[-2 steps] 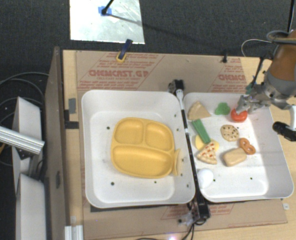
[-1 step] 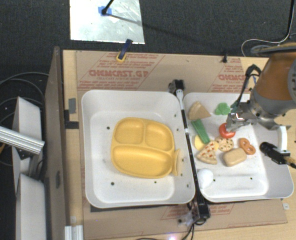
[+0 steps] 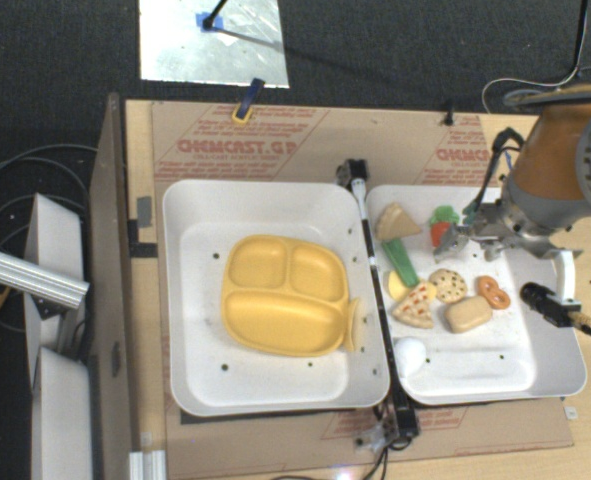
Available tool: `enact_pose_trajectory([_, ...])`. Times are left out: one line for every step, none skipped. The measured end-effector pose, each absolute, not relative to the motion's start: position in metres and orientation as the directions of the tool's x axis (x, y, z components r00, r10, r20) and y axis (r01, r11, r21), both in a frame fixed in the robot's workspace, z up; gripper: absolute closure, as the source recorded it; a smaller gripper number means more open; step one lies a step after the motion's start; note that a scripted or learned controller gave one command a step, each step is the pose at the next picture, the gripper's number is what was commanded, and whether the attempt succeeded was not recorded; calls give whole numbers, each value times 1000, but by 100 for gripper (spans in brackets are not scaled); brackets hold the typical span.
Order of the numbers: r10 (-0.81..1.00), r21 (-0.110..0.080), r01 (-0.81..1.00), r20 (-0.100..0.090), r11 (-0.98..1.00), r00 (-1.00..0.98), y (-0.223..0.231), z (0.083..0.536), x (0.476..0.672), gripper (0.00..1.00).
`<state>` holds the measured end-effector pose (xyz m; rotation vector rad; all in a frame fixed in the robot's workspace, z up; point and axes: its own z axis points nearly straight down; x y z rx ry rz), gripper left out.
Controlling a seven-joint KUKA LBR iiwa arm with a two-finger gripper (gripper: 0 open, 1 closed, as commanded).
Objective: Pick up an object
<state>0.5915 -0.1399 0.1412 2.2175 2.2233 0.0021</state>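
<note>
Hovering over right bin (image 3: 555, 368), toy food below pincer (image 3: 472, 240).

Pincer sits near bin's back edge, beside red-green piece (image 3: 442, 226); can't tell if jaws open or shut, nothing seen gripped. Food crowds bin's left half: green stick (image 3: 400, 260), pizza slice (image 3: 415, 306), cookie (image 3: 448, 285), bread roll (image 3: 468, 314), pretzel (image 3: 493, 291); front-right floor bare. Left bin (image 3: 195, 268) holds glossy yellow divided plate (image 3: 283, 296), open margin all round. Cardboard on bench (image 3: 305, 133) reads "CHEMCAST".
</note>
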Motion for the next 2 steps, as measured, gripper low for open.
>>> enact_pose_trajectory([1000,-14,1000,0,10,-10,-134,84,662,0])
enact_pose_trajectory([1000,-6,1000,0,7,-7,-135,95,662,100])
